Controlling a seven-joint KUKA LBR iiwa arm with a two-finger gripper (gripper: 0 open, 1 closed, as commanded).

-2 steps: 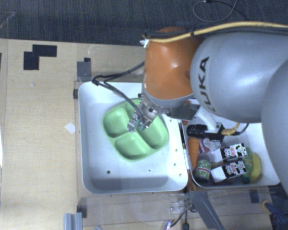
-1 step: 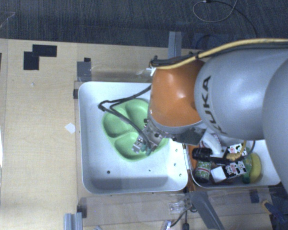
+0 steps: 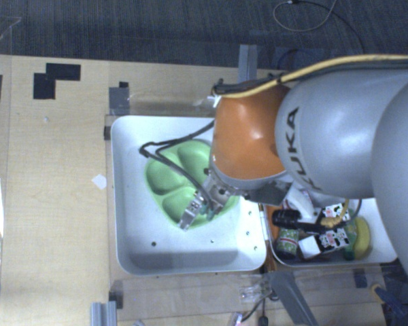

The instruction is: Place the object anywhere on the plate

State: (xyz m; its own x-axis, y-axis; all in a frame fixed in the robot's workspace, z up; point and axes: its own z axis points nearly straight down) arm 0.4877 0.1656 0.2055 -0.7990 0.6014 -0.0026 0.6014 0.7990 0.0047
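- Bins sit side by side on the bench: the left bin holds a green sectioned plate, the right bin a cluster of small items.
- Among those items are a yellow banana-like piece, a dark bottle and some black-and-white objects; which one is the task's object I cannot tell.
- The gripper hangs low over the plate's near edge, and whether it is released or clenched cannot be told.
- The grey arm with its orange band covers the plate's right side and much of the right bin.
- A black cable loops over the plate's far side.
- The bench is pale wood with black markers on it; dark carpet with a thin looped wire lies beyond.
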